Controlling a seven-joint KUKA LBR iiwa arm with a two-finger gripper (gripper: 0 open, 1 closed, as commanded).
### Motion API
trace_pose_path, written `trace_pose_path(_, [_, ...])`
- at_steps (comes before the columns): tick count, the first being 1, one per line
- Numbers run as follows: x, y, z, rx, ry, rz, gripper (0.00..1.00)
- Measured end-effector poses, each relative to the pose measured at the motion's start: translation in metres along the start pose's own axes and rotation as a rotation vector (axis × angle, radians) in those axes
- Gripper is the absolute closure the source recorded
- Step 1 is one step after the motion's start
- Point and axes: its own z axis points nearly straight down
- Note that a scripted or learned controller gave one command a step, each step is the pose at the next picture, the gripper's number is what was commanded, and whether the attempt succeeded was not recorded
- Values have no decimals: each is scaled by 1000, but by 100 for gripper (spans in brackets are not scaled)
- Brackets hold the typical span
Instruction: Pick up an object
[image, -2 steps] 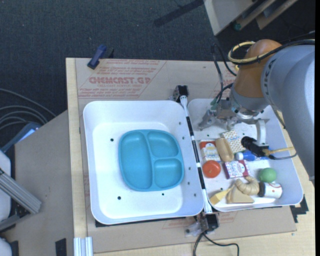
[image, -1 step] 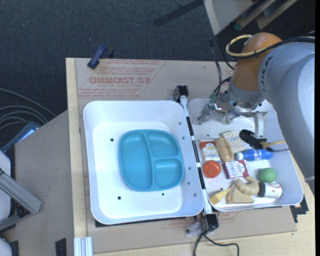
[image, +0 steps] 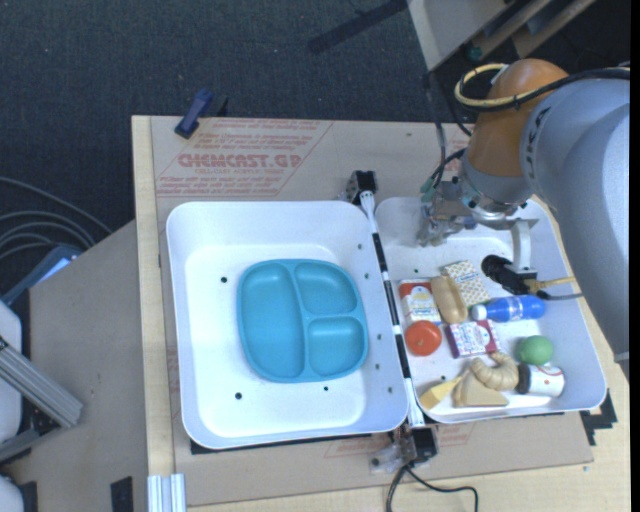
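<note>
Red print, apparently "CHEMCAST GP", on the brown board (image: 240, 160).

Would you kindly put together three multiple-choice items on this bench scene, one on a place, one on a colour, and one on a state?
1. Where does the divided plate lie?
A. in the left bin
B. in the right bin
C. on the bare bench

2. What colour is the small ball in the right bin?
A. blue
B. green
C. yellow

3. How does the tool stand?
A. clamped on the bottle
B. over the right bin's far end, nothing seen in it
C. resting on the plate

Answers:
1 A, the plate sits mid-floor of the left bin.
2 B, the ball is green beside the bottle.
3 B, the tool hangs apart from the heaped items.
</note>
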Motion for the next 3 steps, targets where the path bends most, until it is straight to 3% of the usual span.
trace_pose_path(1, [0,0,0,1,0,0,0])
trace_pose_path(2, [0,1,-10,-2,0,-1,100])
trace_pose_path(3, [0,0,-10,-1,0,-1,0])
